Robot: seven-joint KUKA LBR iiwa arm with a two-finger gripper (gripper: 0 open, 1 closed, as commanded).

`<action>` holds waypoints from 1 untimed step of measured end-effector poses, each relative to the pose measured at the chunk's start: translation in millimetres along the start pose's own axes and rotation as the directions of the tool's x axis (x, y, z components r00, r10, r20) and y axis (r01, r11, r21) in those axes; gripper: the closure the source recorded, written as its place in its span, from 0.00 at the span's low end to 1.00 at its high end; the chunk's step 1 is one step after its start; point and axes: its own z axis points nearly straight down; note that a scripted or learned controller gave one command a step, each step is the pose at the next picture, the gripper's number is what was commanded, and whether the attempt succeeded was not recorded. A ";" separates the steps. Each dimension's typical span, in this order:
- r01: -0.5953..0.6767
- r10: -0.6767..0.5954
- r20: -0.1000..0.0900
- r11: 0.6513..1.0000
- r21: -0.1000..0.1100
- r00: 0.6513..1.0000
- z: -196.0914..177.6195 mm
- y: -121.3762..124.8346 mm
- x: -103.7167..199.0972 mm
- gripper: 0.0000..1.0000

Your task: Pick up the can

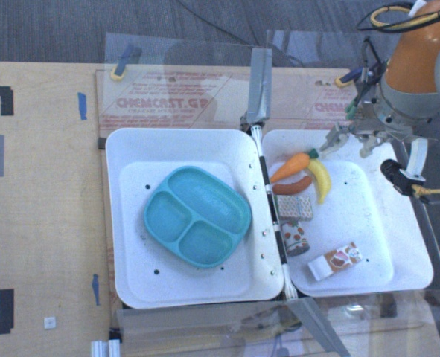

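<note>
The tool [346,136] hangs over the far corner of the right bin [409,270], at the end of the arm [421,58] reaching in from the right. Whether it is apart or together I cannot tell from here; nothing shows in its grip. It sits well short of the can [295,238], which lies on its side near the bin's left wall, just past the middle. That wall looks like the trouble: pressed so near the divider, the can leaves little room on one side for a grasp. Just beyond it lies a small box [294,208], then a sausage [292,186], carrot [289,166] and banana [321,179] bunched together. A carton [335,262] rests nearer the front. The left bin [126,155] holds a blue tray [197,216].
</note>
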 end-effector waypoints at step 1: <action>-0.092 0.092 0.000 0.996 -0.001 0.996 91.7 -45.1 15.3 0.00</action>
